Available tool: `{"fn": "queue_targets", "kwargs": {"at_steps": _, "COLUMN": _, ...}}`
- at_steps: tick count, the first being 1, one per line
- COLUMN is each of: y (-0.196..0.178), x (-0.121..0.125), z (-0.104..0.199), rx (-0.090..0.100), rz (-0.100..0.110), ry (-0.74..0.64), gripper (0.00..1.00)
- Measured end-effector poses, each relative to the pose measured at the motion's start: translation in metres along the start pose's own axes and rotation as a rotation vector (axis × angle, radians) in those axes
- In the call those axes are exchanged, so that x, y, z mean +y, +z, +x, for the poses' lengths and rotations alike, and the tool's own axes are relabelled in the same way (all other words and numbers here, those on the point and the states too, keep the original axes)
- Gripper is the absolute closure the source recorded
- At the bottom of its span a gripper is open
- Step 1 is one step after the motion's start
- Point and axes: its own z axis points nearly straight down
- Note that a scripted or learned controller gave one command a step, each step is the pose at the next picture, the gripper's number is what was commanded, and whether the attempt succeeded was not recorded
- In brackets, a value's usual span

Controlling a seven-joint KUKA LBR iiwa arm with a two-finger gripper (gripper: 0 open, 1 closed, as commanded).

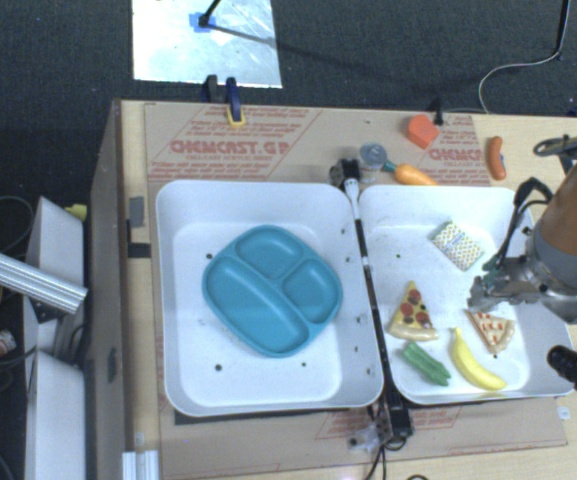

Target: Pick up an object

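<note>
Gripper point(490, 290) at right bin's point(400, 204) right edge, directly above pizza slice point(493, 329); banana point(474, 361) beside; finger state indiscernible.

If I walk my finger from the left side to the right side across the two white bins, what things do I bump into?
Blue plate → pizza slice → green pepper → banana, with the gripper at the right end.

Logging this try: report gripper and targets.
Gripper low in right bin, above pizza slice. Nothing visibly held. Banana close alongside.
</note>
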Motion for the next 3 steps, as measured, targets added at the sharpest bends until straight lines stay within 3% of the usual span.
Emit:
{"fn": "queue_targets", "kwargs": {"at_steps": 1, "y": 0.01, "x": 0.032, "z": 0.018, "rx": 0.001, "rz": 0.003, "ry": -0.001, "gripper": 1.0}}
{"fn": "queue_targets", "kwargs": {"at_steps": 2, "y": 0.01, "x": 0.031, "z": 0.017, "rx": 0.001, "rz": 0.003, "ry": 0.0, "gripper": 0.0}}
{"fn": "queue_targets", "kwargs": {"at_steps": 3, "y": 0.104, "x": 0.028, "z": 0.037, "rx": 0.001, "rz": -0.002, "ry": 0.001, "gripper": 0.0}}
